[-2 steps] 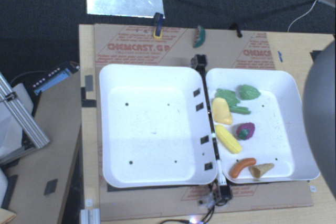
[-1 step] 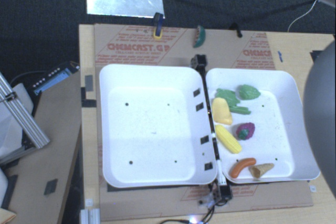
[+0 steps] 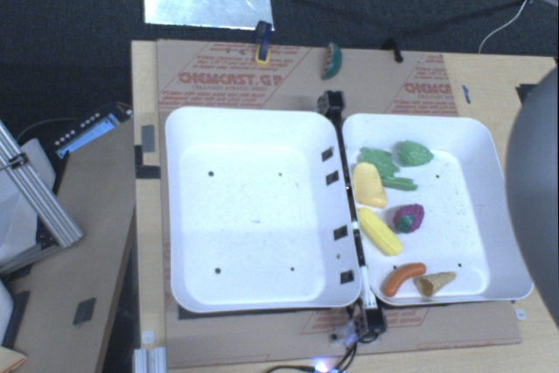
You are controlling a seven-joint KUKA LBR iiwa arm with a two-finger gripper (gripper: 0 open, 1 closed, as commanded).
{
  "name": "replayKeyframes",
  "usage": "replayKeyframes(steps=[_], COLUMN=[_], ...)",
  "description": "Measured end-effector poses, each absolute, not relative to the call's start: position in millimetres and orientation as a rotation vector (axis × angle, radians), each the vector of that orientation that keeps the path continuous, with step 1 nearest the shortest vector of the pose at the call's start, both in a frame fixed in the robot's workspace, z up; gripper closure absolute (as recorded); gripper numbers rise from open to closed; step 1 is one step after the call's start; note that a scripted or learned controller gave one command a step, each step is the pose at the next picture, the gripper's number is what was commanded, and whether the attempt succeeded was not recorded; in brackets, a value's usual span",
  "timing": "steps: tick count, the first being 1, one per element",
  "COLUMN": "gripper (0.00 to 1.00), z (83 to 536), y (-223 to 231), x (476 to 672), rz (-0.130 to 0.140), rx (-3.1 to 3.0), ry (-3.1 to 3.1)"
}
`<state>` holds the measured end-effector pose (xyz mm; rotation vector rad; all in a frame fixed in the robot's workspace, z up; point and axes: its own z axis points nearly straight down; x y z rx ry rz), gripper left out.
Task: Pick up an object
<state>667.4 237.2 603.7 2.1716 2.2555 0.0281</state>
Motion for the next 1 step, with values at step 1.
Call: replayKeyframes(steps=[1], gripper=[1.0], z=[530.6], y=[158.2], x=[668.9], rz=[-0.011], rx=[2.229], ry=[2.216])
